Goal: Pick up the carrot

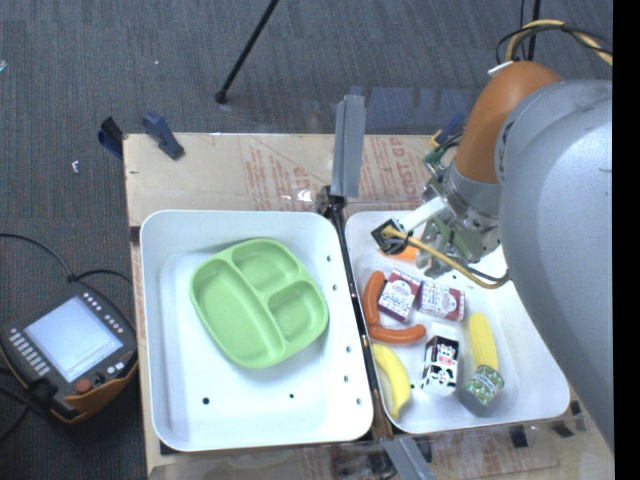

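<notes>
**Gripper hovering at the back of the right bin, carrot lying down-left of it**

The gripper (440, 243) is hanging over the far part of the right bin (540, 363), with the grey arm (560, 198) reaching in from the right and covering that corner. Its tip is lost among its own hardware from this angle, so whether it is spread or pressed together cannot be told, and nothing is visibly sitting in its grasp.

The carrot (372, 293) is lying on the floor of the right bin, close along the wall it shares with the left bin (170, 268), pointing roughly front to back. It is sitting below and to the left of the gripper, near it but apart from it. A red and white box (397, 298) is lying just beside the carrot on its right, between it and a second box (441, 301) that is resting under the gripper. A reddish sausage (397, 334) is lying crosswise at the carrot's near end, with a banana (392, 378) in front of it.

A green divided plate (260, 303) is sitting in the left bin.
</notes>
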`<state>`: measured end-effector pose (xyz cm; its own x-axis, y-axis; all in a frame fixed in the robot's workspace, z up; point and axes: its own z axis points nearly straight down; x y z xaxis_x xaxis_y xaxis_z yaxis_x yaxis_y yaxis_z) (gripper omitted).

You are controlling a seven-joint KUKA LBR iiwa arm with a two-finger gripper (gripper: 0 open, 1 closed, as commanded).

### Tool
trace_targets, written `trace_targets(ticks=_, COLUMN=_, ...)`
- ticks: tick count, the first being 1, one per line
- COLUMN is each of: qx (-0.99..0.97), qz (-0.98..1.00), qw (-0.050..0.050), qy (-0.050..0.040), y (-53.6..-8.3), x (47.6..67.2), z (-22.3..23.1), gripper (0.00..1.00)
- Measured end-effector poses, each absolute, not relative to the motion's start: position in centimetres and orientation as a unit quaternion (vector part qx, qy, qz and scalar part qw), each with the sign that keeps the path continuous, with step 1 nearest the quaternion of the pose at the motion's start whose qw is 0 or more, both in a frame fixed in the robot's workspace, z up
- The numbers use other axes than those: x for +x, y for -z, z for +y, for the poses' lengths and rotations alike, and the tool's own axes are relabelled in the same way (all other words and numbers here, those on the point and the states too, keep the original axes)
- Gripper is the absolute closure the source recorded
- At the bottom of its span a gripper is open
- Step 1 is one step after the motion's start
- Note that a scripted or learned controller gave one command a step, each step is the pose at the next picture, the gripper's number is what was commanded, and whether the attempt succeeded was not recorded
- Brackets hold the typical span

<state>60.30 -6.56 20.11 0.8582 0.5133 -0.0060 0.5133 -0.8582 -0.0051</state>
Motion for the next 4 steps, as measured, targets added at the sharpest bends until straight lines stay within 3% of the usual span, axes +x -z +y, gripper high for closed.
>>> trace_targets(ticks=1, qx=-0.980, qz=-0.199, qw=0.001, qy=-0.0039, y=-19.5, x=61.0, z=-5.1, gripper=0.00)
trace_targets(ticks=2, qx=-0.972, qz=-0.234, qw=0.004, qy=-0.0137, y=-24.6, x=60.6, z=-6.3, gripper=0.00)
trace_targets(ticks=3, qx=-0.965, qz=-0.262, qw=0.000, qy=0.0020, y=-20.8, x=62.5, z=-8.0, gripper=0.00)
trace_targets(ticks=4, qx=-0.990, qz=-0.144, qw=0.003, qy=-0.0074, y=-18.9, x=63.2, z=-10.3, gripper=0.00)
